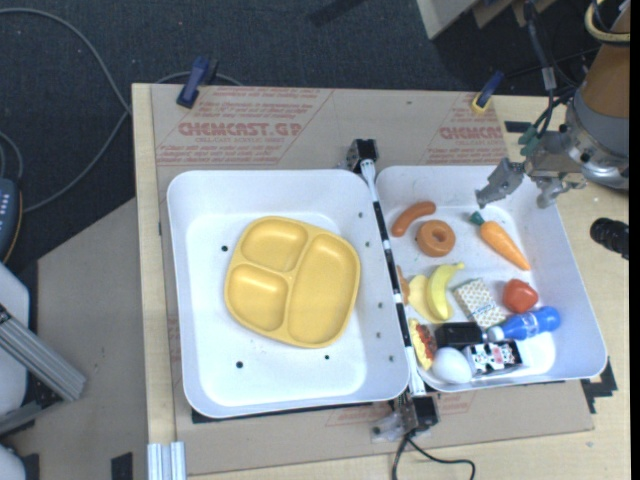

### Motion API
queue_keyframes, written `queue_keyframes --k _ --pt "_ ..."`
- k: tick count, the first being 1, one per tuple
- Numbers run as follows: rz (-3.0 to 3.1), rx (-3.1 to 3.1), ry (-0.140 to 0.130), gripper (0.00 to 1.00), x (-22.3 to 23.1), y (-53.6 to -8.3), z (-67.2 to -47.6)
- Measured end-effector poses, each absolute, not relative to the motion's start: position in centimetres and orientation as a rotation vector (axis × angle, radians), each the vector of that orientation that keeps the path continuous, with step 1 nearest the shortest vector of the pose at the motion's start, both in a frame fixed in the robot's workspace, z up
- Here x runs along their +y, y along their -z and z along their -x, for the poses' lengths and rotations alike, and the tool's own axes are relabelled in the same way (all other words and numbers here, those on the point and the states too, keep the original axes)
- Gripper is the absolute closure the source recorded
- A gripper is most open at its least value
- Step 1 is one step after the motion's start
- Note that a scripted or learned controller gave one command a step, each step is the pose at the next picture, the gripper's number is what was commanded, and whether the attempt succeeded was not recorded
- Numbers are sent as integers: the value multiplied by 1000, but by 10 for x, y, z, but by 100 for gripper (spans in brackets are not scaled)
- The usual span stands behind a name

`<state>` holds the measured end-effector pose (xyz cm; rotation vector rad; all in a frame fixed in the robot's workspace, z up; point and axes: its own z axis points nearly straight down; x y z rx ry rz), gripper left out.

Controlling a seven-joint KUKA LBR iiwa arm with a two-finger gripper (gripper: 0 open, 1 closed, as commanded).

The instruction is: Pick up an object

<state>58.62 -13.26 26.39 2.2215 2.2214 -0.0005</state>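
We see the grey two-finger gripper (521,186) hovering with fingers spread wide and nothing between them, at the right bin's (580,298) far rim. The orange plastic carrot (503,244) lies just below it, long axis slanting down-right from its green top. The brown toy doughnut (436,237) sits left of the carrot, with bare white floor between.

A yellow divided plate (291,280) lies in the left white bin (190,228). Right of that bin sit an orange carrot (503,245) with a green tip, a brown doughnut (435,237), a yellow banana (439,289) and a red tomato (519,295).
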Motion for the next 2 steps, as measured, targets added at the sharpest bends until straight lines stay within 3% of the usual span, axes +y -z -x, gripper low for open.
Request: queue_keyframes --k 1,2 --pt "-2222 2224 1 0 -78 -184 -575" --pt "-2222 2220 -1 0 -99 -85 -556"
